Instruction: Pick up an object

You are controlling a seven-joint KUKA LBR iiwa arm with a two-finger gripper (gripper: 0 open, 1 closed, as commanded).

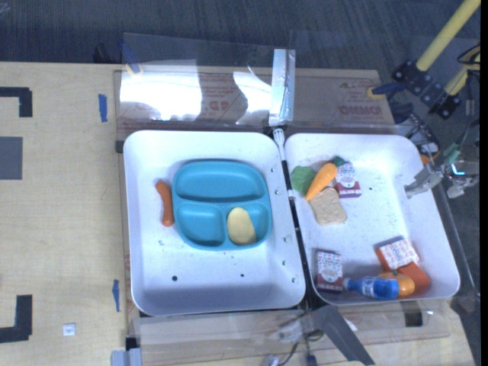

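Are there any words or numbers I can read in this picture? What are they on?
Red print on the clear wall behind the bins: too blurred to read.
Small cartons in the right bin: labels too small to read.
Blue bottle: label unreadable.
Nothing else carries text.

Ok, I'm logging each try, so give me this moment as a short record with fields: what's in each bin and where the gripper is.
left bin: blue tray with a yellow potato in its lower right compartment; orange sausage beside the tray
right bin: carrot, green leaf, bread slice, blue bottle, small packets
gripper: at the right bin's right edge, nothing seen between its fingers
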